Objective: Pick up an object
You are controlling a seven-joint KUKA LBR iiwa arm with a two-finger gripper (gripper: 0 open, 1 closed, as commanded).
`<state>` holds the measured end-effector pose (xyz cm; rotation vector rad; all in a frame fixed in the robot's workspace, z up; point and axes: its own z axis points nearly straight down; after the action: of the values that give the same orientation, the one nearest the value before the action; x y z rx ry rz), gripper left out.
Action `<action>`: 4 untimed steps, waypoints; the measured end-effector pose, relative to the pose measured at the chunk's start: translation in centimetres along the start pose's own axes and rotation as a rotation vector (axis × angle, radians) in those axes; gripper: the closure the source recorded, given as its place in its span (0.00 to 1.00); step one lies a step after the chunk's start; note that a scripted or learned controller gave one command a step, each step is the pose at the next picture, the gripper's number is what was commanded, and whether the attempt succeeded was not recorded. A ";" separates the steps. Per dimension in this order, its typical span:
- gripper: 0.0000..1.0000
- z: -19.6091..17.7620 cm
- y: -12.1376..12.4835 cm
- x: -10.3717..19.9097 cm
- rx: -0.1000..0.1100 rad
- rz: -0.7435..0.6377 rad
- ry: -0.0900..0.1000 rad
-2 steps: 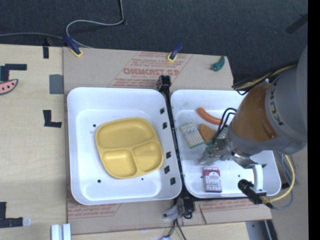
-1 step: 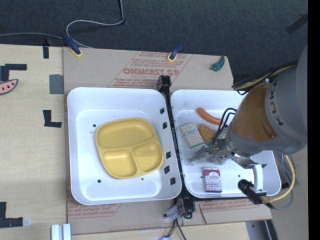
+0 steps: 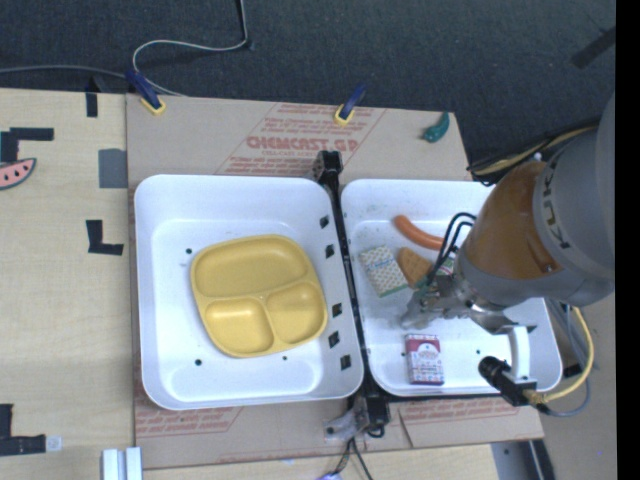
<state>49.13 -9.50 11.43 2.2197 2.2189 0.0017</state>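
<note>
My gripper (image 3: pixel 422 306) reaches down into the right bin (image 3: pixel 380 368), its grey fingers just below a tan, bread-like piece (image 3: pixel 412 264). An orange sausage (image 3: pixel 418 232) lies at the bin's back. A pale patterned packet (image 3: pixel 381 268) rests left of the tan piece. A red and white box (image 3: pixel 425 358) lies near the front wall, just below the gripper. The arm's orange band and grey body cover the bin's right half.
The left bin (image 3: pixel 160 268) holds a yellow divided plate (image 3: pixel 260 294). A black divider with clips (image 3: pixel 340 288) runs between the bins. Cardboard lies under both, held by yellow clamps (image 3: pixel 350 106) at the back. A black cable fitting (image 3: pixel 500 376) hangs at the right bin's front.
</note>
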 end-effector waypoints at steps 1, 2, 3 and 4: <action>0.00 0.0 0.0 0.0 0.000 0.000 0.000; 0.00 2.9 -0.7 -1.2 0.002 -0.002 0.002; 1.00 1.9 -0.7 -1.3 0.000 0.000 -0.001; 0.00 1.9 -0.7 -1.3 0.000 0.000 -0.001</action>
<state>48.47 -10.84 9.55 2.2192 2.2184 0.0012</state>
